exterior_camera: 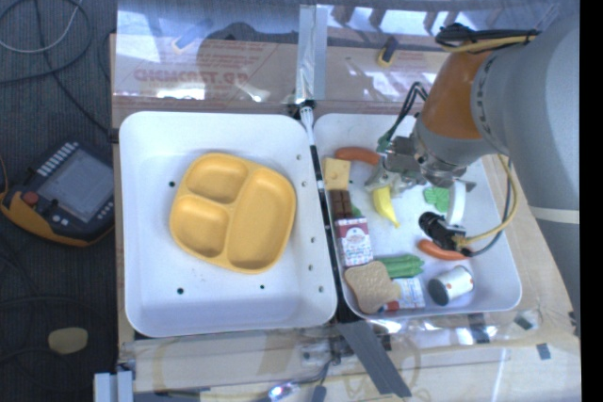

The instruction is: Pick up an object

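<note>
The banana [384,205], a small yellow toy, lies in the right bin [504,292] near its middle, just below the gripper [407,172], which hangs over the upper part of that bin on the grey arm [528,99] reaching in from the right. Its long axis runs roughly up and down the bin, tilted a little, so from here I would guess the arm needs only a short drop to reach it. The wrist hides the tool's tip, so I cannot tell what state it is in. Things crowd close: a sausage [358,154] above, a cheese block [336,172] and chocolate bar [339,201] to the left, a red carton [354,241] below, green pieces [436,198] on the right. The left bin [141,297] holds a yellow divided plate [233,211].
</note>
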### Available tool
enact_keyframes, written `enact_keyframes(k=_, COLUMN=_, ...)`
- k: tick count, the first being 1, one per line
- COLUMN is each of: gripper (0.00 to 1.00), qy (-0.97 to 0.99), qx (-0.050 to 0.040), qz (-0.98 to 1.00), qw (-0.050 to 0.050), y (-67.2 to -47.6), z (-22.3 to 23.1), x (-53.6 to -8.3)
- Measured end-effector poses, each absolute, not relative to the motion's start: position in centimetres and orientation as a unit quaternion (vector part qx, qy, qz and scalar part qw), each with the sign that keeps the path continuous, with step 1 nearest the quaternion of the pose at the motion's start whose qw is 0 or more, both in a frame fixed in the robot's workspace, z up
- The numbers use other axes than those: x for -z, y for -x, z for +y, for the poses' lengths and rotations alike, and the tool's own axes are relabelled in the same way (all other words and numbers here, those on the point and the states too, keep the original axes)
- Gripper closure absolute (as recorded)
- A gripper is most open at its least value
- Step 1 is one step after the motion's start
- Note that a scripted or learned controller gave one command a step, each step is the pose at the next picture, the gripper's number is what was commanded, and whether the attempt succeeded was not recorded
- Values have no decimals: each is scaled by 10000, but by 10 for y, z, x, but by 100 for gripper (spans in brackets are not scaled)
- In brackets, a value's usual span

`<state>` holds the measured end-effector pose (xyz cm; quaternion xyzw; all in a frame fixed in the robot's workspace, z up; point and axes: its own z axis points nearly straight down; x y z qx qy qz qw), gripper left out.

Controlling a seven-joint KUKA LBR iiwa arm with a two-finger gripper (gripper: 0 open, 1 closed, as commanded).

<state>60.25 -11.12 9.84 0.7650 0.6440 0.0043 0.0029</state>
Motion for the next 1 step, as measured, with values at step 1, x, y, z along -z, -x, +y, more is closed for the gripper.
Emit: enact_keyframes(k=1, gripper=100, qy=-7588, qx=23, qz=6513, qw=1, y=-656, z=-89, x=-203)
